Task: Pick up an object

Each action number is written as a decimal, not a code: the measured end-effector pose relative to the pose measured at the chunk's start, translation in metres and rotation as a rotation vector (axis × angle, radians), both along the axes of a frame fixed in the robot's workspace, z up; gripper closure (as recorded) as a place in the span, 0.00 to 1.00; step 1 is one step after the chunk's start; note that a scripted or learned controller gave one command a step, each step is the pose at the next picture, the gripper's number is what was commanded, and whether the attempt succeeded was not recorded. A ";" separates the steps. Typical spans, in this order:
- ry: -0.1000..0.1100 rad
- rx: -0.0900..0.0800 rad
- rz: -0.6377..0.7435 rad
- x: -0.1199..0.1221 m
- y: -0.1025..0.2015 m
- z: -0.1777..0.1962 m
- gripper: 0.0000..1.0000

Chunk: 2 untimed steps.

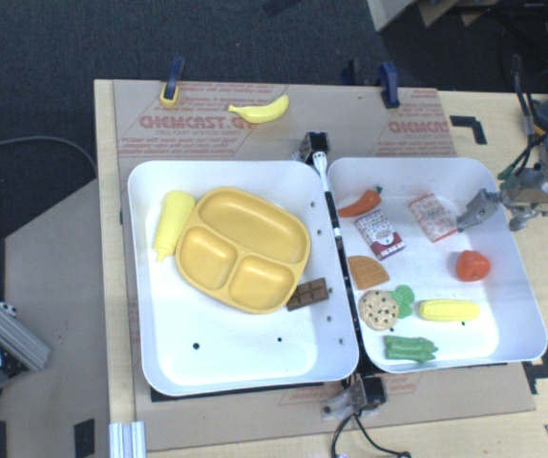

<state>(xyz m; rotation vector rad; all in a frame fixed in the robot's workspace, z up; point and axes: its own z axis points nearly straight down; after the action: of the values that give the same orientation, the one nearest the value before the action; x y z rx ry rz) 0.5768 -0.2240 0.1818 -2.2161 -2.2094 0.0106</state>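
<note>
Bright, even light from overhead makes the two white bins (150, 284) glare slightly, with only faint, soft shadows under the yellow tray (243, 248). The gripper (479, 210) at the right edge looks blurred, and the dark floor (54, 36) is dim.

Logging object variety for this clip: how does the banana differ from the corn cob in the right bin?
The banana lies outside both bins on the brown board above the left bin; the corn cob lies inside the right bin. The banana is curved, the corn cob straight. The banana lies well clear of other items; the corn cob lies close to the cookie and a green piece. Both are yellow toy foods, lying roughly sideways.
</note>
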 end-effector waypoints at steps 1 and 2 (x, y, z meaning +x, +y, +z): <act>-0.013 -0.004 0.003 0.003 0.000 0.007 0.00; -0.007 -0.001 0.004 0.005 0.002 -0.056 0.00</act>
<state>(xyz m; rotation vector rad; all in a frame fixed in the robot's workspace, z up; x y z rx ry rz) 0.5815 -0.2223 0.1253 -2.2158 -2.2174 0.0048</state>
